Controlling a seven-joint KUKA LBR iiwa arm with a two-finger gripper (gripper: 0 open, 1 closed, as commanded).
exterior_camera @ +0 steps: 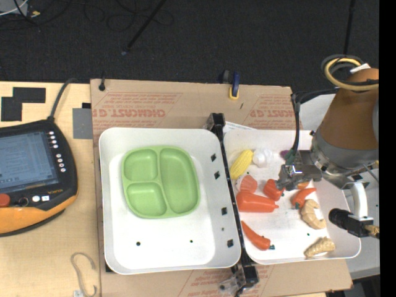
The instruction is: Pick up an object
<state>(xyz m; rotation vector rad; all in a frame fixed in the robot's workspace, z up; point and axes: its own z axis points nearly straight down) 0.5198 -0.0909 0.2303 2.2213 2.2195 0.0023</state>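
Note:
My gripper hangs low over the right bin, under the orange-banded wrist. Right beside it on the left lies a small red-orange piece, touching or nearly touching the gripper. Another orange piece lies just below the gripper. Further left are a yellow corn cob, a white item, a pink slice and a large orange carrot-like piece. A red chili and two tan bread pieces lie toward the front.
The left bin holds a green divided plate. A black divider runs between the bins. A teach pendant lies at the far left of the bench. A black part of the arm overhangs the right bin's front corner.

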